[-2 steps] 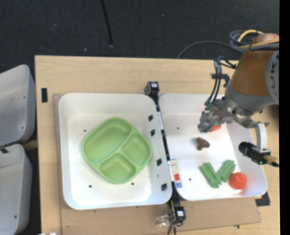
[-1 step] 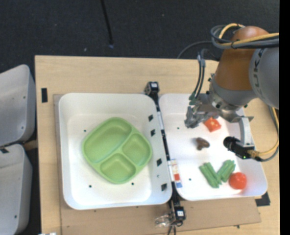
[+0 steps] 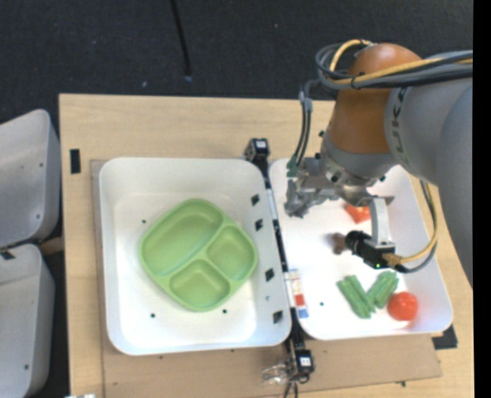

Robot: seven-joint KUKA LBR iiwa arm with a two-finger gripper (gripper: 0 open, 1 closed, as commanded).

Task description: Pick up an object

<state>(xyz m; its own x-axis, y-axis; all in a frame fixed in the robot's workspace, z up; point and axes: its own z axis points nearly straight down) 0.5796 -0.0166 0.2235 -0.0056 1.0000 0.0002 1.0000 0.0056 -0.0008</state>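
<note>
My gripper (image 3: 300,201) hangs over the far left part of the right bin (image 3: 316,317), close to the divider between the bins. An orange piece (image 3: 358,214) lies just right of it, partly under the wrist. A small brown object (image 3: 338,243) sits mid-bin. Nearer the front right lie two green pieces (image 3: 357,296) (image 3: 384,288) and a red ball (image 3: 403,305). I see nothing held in the gripper.
The left bin (image 3: 125,313) holds a green divided plate (image 3: 198,254). A black connector with a green light (image 3: 370,250) hangs from the arm above the right bin. Cables loop over the orange wrist band (image 3: 370,98).
</note>
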